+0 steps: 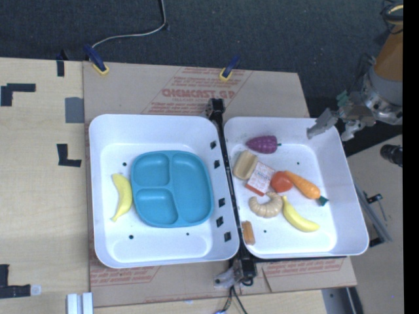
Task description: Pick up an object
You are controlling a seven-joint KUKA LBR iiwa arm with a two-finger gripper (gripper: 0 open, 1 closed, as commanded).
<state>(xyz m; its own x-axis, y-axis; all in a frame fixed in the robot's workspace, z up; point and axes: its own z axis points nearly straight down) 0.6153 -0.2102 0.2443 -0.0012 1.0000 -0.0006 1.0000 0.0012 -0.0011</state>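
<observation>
In the right bin [340, 195], the carrot [302, 185] looks like light, stiff, smooth toy plastic, likely slippery; its thick middle seems the best place to pinch. It lies beside the tomato [281, 182]. Farther right and above, over the bin's far corner, hangs the end effector [334, 124], well apart from it; whether it is clenched I cannot tell.

Even, bright overhead light — soft shadows, slight blur throughout.

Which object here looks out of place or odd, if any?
One small thing: a little brown piece lies at the right bin's near-left edge, apart from the heap of toy food. Nothing looks spilled or broken. The banana beside the blue divided plate in the left bin lies neatly.
</observation>
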